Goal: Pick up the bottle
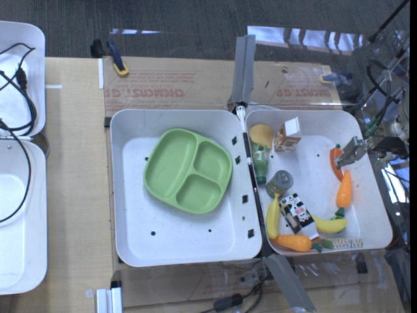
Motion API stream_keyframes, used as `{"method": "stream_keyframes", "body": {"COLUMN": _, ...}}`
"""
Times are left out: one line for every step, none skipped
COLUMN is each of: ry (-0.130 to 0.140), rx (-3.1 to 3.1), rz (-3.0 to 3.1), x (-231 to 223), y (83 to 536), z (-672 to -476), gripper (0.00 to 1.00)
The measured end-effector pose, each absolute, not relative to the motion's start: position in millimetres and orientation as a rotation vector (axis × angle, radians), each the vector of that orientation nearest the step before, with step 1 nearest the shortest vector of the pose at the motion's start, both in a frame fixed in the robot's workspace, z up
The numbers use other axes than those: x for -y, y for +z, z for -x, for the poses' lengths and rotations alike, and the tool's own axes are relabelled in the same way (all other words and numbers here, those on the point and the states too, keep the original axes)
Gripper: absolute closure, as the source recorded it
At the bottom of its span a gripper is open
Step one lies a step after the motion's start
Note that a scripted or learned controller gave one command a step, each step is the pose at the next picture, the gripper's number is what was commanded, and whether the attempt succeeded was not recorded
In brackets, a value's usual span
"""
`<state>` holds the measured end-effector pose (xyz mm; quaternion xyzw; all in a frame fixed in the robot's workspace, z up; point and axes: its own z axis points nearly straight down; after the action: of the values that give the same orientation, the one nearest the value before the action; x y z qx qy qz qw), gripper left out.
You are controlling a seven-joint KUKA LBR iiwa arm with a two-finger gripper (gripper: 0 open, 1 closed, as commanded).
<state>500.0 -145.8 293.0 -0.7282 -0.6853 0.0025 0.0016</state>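
**Green bottle lies at the left wall of the right bin; gripper sits at the bin's right rim**

Two white bins sit side by side on the tabletop [71,175]. The left bin [130,240] holds one thing, a green plate [188,171] with three compartments, lying flat in the middle of the bin.

The right bin [313,168] holds the rest. One bottle [260,162], green and clear, lies against the bin's left wall, just below a single yellow rounded fruit [261,134] in the upper left corner. One small brown-and-white carton [287,135] stands just right of that fruit. One grey round piece [280,182] lies below the bottle, near a black-and-white cow-patterned carton [294,213]. Two bananas show: one [272,217] along the left wall, one [330,225] toward the lower right. Two orange carrots show: one [292,242] at the lower edge, one [344,189] near the right wall.

The gripper [352,151] is at the right rim of the right bin, beside a red-orange item [335,163], well apart from the bottle. Whether its fingers are apart or together cannot be told at this angle.
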Motion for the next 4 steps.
{"method": "stream_keyframes", "body": {"ry": 0.011, "rx": 2.123, "rz": 2.307, "x": 55.7, "y": 186.6, "z": -570.4, "gripper": 0.00}}
{"method": "stream_keyframes", "body": {"ry": 0.006, "rx": 2.332, "rz": 2.095, "x": 92.9, "y": 87.7, "z": -493.3, "gripper": 0.00}}
{"method": "stream_keyframes", "body": {"ry": 0.005, "rx": 2.454, "rz": 1.954, "x": 100.2, "y": 87.7, "z": -566.8, "gripper": 0.00}}
{"method": "stream_keyframes", "body": {"ry": 0.028, "rx": 2.439, "rz": 1.955, "x": 108.5, "y": 85.4, "z": -645.9, "gripper": 0.00}}
